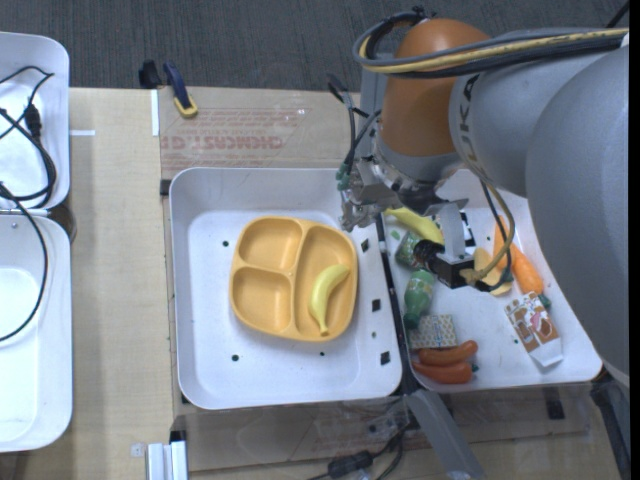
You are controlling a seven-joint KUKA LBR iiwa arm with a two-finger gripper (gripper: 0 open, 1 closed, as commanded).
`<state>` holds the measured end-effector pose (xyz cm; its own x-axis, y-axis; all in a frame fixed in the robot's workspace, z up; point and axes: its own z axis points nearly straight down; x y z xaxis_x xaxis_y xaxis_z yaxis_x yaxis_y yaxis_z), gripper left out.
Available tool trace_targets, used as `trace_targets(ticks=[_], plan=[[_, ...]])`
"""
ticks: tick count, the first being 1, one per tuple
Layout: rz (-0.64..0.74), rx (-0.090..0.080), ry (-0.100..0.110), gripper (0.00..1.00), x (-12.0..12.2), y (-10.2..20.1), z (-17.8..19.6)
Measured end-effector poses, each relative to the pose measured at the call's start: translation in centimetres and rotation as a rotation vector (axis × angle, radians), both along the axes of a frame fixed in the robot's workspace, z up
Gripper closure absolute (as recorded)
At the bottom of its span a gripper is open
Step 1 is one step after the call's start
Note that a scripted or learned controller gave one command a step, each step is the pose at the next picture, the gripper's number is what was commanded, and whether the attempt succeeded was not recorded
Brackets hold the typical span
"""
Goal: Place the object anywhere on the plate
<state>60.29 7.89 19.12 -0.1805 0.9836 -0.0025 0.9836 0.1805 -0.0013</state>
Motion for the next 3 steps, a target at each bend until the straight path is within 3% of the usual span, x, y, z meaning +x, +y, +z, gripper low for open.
trace_targets(ticks=[1,2,3], plan=[[0.021,0.001,0.001,1.00,4.4,9.9,-3.5],[0.242,0.000,-0.002,1.00,4.4,13.5,1.1],[0.096,0.000,0.000,1.00,-0.9,10.2,22.0]])
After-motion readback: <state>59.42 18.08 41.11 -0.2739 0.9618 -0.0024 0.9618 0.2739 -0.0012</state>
